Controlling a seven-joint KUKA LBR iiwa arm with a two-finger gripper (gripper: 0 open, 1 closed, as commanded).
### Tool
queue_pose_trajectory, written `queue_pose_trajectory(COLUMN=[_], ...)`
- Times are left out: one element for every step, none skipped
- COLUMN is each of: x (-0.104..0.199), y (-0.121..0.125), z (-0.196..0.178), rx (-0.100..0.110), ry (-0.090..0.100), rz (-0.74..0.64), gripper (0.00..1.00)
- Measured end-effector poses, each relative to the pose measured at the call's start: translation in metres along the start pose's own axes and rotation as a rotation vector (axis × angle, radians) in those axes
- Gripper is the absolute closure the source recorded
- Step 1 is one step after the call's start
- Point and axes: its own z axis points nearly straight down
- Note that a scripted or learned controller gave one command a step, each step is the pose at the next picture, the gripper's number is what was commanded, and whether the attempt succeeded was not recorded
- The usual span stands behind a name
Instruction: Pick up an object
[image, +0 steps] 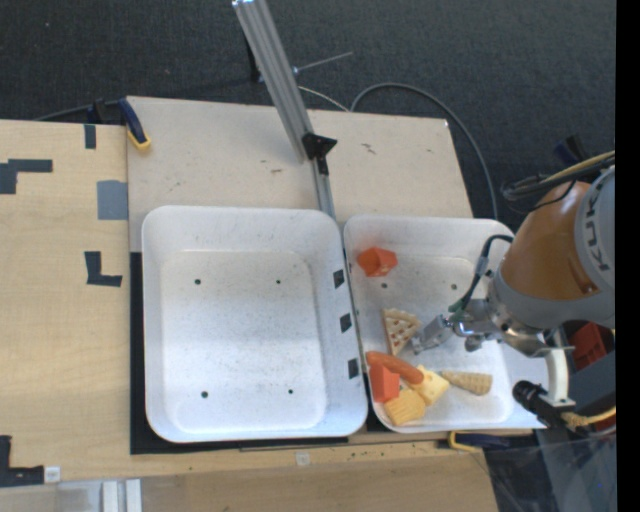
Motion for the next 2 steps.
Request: queue_pose_trajectory(x=[0.000, -0.001], y=[0.001, 0.003], z=[-0.012, -0.054], rx=[-0.003, -0.010], ry=[0.000, -0.003], rz=[-0.001, 0.000], gripper=[1.00, 1.00])
